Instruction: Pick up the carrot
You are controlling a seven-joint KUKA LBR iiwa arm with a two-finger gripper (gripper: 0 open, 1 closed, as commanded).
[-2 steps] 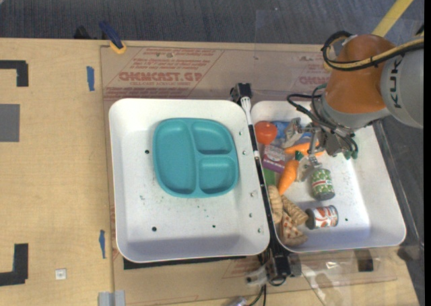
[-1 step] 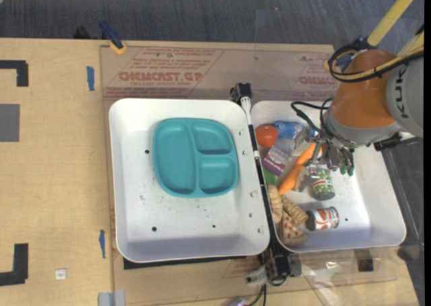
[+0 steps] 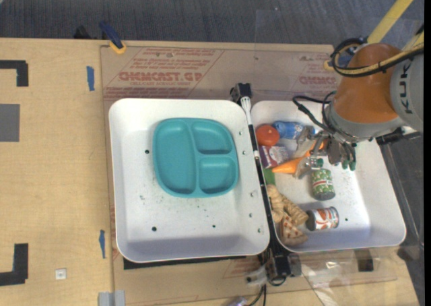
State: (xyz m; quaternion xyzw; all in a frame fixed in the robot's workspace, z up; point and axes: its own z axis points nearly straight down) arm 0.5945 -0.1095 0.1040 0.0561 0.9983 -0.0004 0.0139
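Nearest the camera in the right bin [image 3: 377, 230], a small tin can with a red and white label [image 3: 324, 218] lies on its side, and beside it a tan, knobbly pile that may be toy pastry or bread [image 3: 286, 213] rests against the bin's left wall. A little farther back a green-labelled can [image 3: 322, 183] stands just beside the gripper.

The carrot [image 3: 291, 166] lies next, about mid-bin toward the left wall: a short orange cone, thick end left by its green top, tip pointing right toward the gripper. It looks like a plastic play-food piece, so I judge it light, stiff and smooth, likely to squirt out of a pinch made on the taper. The thick part near the green top is the better place to take hold, with the fingers closing across its width. A purple-labelled packet [image 3: 273, 155] and the green can crowd it on either side, leaving little room.

The gripper [image 3: 330, 153] hangs just right of the carrot's tip, low over the clutter. Its fingers are dark against dark cables, and I cannot tell whether they are apart or together; nothing is visibly between them.

Beyond lie a red tomato [image 3: 267, 135] and a blue crumpled wrapper [image 3: 291, 128]. In the left bin [image 3: 135, 230] a teal divided plate [image 3: 196, 156] sits alone.
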